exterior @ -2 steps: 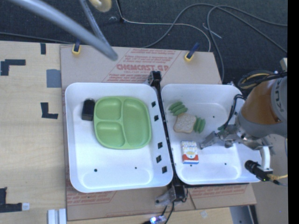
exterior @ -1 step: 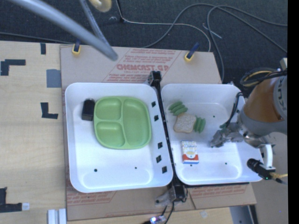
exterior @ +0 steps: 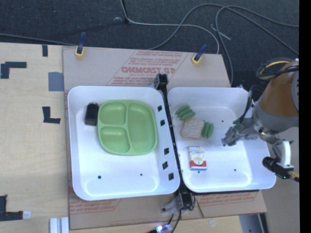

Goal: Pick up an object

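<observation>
In the right bin (exterior: 228, 176) lie a green bean pod (exterior: 184, 112), a slice of bread (exterior: 192, 128), a second green pod (exterior: 208, 129) against the bread's right side, and a small white and red carton (exterior: 197, 158). My gripper (exterior: 229, 140) hangs low over the bin's right half, to the right of the bread and pods and apart from them. Nothing shows between it and the bin floor. The arm's orange band (exterior: 282, 93) is at the right edge of the view.
The left bin (exterior: 87, 178) holds a green divided plate (exterior: 128, 127) with a small black block (exterior: 91, 114) at its left. A black divider (exterior: 167, 130) runs between the bins. Cables (exterior: 204, 13) trail behind the bench.
</observation>
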`<state>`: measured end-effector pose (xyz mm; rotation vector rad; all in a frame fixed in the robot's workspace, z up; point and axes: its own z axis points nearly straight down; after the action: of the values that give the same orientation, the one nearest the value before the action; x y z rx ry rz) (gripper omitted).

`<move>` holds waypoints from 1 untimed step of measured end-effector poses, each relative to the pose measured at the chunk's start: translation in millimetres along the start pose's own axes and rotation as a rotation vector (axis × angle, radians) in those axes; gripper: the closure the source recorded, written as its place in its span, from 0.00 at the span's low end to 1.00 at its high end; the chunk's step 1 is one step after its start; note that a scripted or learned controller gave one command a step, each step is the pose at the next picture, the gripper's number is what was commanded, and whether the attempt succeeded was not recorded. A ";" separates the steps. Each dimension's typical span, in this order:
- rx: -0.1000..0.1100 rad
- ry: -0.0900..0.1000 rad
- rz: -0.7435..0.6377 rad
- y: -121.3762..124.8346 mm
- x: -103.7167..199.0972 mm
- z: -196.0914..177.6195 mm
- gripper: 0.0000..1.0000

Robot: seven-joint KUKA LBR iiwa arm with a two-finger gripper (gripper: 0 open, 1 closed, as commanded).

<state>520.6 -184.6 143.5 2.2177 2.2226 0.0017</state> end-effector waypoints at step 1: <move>0.000 -0.001 0.002 -6.7 -5.8 -48.0 1.00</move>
<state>513.9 -190.5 191.5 2.2191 2.2204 0.0014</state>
